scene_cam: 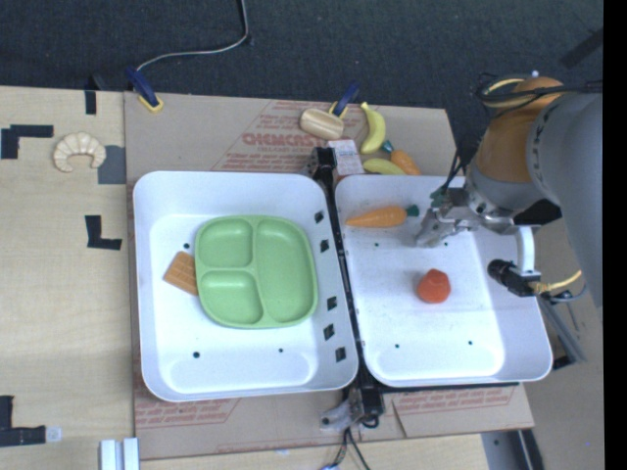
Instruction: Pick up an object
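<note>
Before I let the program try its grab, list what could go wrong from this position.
1. The gripper sits close to both the carrot and the right bin back wall, so a descent might clip the wall or nudge the carrot away.
2. The round tomato lies loose on the bin floor and could roll off if touched off-centre.
3. A cable hangs near the wrist and may snag.

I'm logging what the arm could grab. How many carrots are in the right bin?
1. The carrot lies near the right bin's back-left corner, with a tomato farther forward. Nothing looks hidden.
</note>
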### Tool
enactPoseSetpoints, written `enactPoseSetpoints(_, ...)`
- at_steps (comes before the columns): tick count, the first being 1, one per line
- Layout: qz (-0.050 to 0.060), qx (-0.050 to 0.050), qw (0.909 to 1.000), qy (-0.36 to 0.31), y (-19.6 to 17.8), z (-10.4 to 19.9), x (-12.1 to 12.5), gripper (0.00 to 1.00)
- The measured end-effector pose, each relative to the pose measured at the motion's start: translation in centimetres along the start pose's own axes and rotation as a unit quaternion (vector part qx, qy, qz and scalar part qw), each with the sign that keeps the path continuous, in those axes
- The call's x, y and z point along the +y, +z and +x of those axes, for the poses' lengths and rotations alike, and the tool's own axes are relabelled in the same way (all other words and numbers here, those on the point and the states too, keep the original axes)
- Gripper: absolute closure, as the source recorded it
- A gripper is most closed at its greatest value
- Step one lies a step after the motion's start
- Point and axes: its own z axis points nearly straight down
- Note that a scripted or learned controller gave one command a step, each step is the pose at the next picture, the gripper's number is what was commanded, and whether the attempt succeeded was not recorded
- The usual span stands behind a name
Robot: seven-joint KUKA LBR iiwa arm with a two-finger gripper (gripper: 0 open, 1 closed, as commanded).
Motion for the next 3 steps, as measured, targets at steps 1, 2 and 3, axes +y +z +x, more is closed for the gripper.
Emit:
enactPoseSetpoints(1, 0.0, 0.0, 1.0, 0.0, 0.0, 0.0, 0.0, 0.0)
enactPoseSetpoints(2, -0.001, 0.001, 1.0, 0.0, 1.0, 0.9, -5.1, 0.0)
enactPoseSetpoints(3, -0.001, 0.0, 1.0, 0.0, 1.0, 3.1, -8.9, 0.0)
